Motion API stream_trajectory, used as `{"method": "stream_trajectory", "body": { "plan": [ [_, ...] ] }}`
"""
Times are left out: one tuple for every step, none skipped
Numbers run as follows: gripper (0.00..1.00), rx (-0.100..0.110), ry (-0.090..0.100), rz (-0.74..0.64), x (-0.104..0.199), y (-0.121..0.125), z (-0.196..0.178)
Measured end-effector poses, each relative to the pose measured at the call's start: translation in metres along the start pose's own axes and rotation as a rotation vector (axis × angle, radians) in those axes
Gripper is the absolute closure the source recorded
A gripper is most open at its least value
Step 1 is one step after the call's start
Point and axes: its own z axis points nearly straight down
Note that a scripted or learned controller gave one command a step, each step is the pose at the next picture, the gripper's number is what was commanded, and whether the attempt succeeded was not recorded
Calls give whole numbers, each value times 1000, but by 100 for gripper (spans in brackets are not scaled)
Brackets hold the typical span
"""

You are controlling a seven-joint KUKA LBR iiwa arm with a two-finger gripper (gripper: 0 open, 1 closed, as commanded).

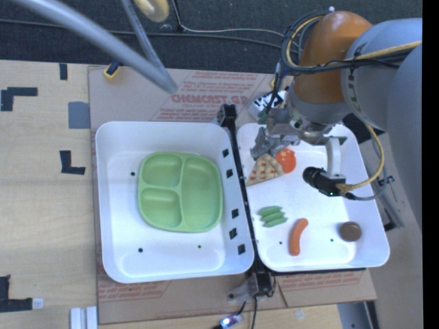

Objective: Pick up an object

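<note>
My gripper (269, 149) hangs low over the upper left part of the right bin (363, 252), under the orange wrist band. Directly below it lies a tan waffle-patterned wedge (263, 172), and a red tomato-like piece (286, 160) sits just to its right. Further down the bin lie a green pea pod (272, 216), an orange-red sausage (297, 236) and a brown round piece (350, 232). Nothing is visibly held between the fingers.
The left bin (116, 252) holds a green divided plate (181, 191). A black divider with clips (236, 184) runs between the bins. A black camera unit with cable (322, 179) hangs off the wrist over the right bin. A grey pole (103, 33) crosses the upper left.
</note>
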Motion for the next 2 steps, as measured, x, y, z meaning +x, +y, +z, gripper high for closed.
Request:
{"method": "stream_trajectory", "body": {
  "plan": [
    [100, -3, 0, -1, 50, -3, -7],
    [100, 0, -1, 1, 94, -7, 5]
  ]
}}
